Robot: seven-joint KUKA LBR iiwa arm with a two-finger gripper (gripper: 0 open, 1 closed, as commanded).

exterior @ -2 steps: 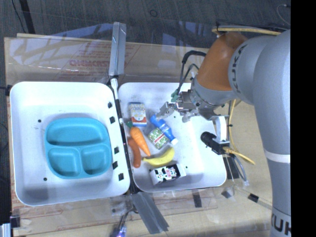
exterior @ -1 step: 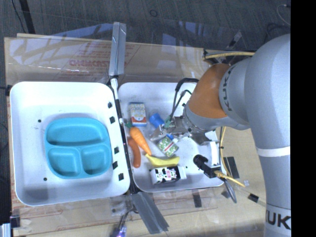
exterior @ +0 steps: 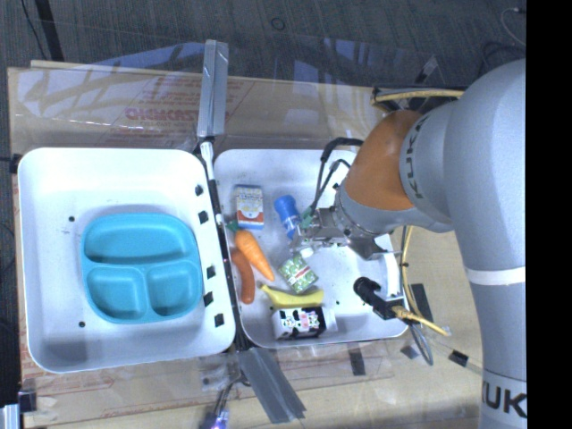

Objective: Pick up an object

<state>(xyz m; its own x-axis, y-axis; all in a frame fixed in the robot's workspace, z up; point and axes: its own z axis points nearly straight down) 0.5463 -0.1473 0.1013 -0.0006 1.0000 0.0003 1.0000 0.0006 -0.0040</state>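
While its grip cannot be told, the end effector [exterior: 312, 231] hovers beside the blue bottle [exterior: 287, 213].

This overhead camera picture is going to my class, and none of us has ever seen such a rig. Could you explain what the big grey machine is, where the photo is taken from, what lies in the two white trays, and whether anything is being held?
The big grey shape is a robot arm with an orange band, reaching in from the picture's right. Its gripper, a two-fingered hand, hangs low over the right bin. The one camera is fixed above the bench and looks down at a slant.

The left bin holds a blue divided tray. The right bin holds small things: two carrots, a small carton, a blue bottle, a green packet, a banana and a black-and-white box.

I cannot tell whether the gripper holds anything; its tip sits close to the bottle and packet, too small to read.
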